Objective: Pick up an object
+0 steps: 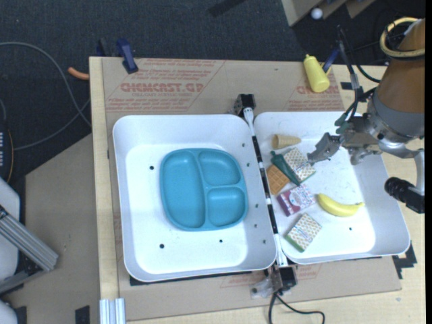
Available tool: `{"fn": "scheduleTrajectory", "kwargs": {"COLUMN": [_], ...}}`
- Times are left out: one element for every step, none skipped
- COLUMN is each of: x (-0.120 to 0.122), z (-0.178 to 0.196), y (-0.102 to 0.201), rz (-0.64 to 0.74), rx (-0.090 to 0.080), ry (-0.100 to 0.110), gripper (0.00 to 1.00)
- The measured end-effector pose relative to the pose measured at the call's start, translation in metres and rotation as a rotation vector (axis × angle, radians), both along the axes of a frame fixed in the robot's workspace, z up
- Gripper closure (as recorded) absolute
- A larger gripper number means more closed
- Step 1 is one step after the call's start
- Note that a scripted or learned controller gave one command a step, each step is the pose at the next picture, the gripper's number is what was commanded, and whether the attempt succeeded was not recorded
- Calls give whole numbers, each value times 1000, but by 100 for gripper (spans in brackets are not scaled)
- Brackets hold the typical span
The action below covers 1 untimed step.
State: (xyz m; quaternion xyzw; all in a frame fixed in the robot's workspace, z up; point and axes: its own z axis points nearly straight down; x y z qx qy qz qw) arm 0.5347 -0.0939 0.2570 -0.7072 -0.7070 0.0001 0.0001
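The right bin (pixel 378 238) holds several small items. A yellow banana (pixel 339 206) lies near its middle, and a tan cone (pixel 285 140) lies at the back left. A green marker (pixel 286 169) rests beside a checkered packet (pixel 300 162) and an orange waffle-like piece (pixel 277 179). Further forward lie a purple-red packet (pixel 295 198) and a second checkered packet (pixel 304 231). My gripper (pixel 339 152) hangs over the bin's back half, just right of the first checkered packet and above the banana. It is open, with nothing between its fingers (pixel 322 148).
The left bin (pixel 135 181) holds a blue divided plate (pixel 202 187). A yellow object (pixel 316 74) and a blue clamp (pixel 126 55) lie on the cardboard behind the bins. Black clips (pixel 246 103) sit along the seam between the bins. The arm fills the right edge.
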Motion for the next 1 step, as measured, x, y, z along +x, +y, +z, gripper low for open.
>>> {"fn": "scheduleTrajectory", "kwargs": {"x": [-20], "z": [-170], "y": [-53], "rz": [-1], "rx": [-3], "ry": [-5], "gripper": [0]}}
